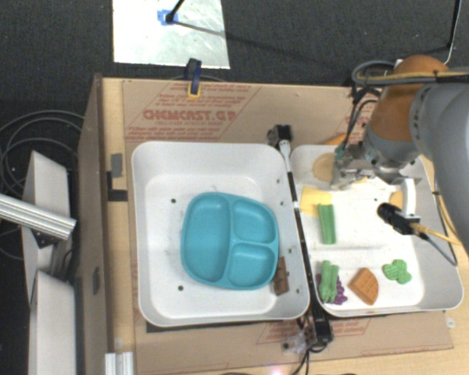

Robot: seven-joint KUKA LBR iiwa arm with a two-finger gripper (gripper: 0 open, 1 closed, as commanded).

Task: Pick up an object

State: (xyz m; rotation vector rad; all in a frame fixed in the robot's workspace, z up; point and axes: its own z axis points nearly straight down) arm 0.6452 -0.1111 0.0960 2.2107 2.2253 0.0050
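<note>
Dark carpet floor; cardboard-topped bench; shiny foil sheet beyond; black cables left.

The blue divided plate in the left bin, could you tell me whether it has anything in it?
Empty. The blue divided plate lies flat in the left bin, and all three compartments show bare blue.

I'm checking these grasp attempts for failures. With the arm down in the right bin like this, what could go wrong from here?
The gripper sits low at the right bin's far left corner, against the tan round piece and yellow block; it might scrape the wall or nudge them instead of grasping. The divider between the bins is close, so a piece could get wedged against it.
</note>
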